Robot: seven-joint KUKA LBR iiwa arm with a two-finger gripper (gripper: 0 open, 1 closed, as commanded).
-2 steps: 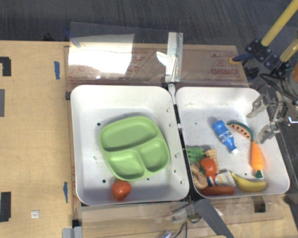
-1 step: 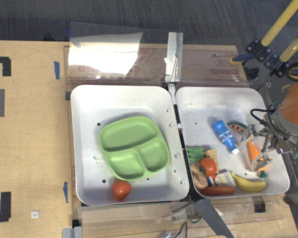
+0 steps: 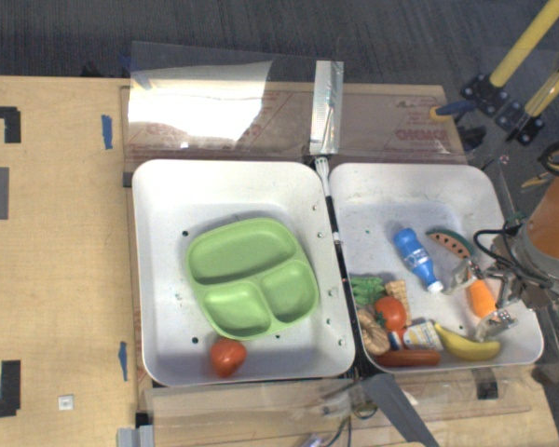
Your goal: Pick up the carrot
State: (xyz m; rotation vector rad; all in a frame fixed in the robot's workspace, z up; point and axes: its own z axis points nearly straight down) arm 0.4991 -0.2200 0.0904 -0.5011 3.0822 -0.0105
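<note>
- The carrot is in the right bin, near its right wall, standing a little tilted
- The end effector is down in the same bin, and its two metal fingers stand on either side of the carrot, so the carrot is between them
- The fingers are set narrow, about as wide as the carrot; I cannot tell if the carrot is lifted from the bin floor
- The arm comes in from the right edge, with its orange band above the wrist
- A banana lies just below the carrot, near the front right corner
- A blue bottle lies left of the carrot, and a watermelon slice is between the bottle and the end effector
- The left bin holds a green divided plate and a red tomato in front of it
- Both bins stand side by side on the desk
</note>
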